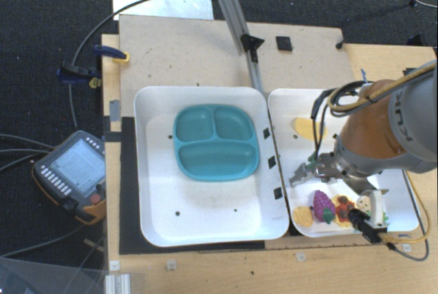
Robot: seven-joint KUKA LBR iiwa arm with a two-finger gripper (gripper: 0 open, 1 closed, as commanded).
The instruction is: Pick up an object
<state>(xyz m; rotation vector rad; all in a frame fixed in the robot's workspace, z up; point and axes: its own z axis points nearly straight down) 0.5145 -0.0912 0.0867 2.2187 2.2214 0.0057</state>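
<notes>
Cannot tell how the gripper (309, 173) is set — hidden under the wrist, hanging low over the right bin (282, 149), just above the toys. Purple grape-like toy (321, 204) lying at the bin's near edge, touching a small orange-red piece (341, 204); yellow round piece (302, 216) just left of it. Another yellow piece (304, 126) farther back. In the left bin (154, 169) — teal divided plate (216, 143), flat.
</notes>
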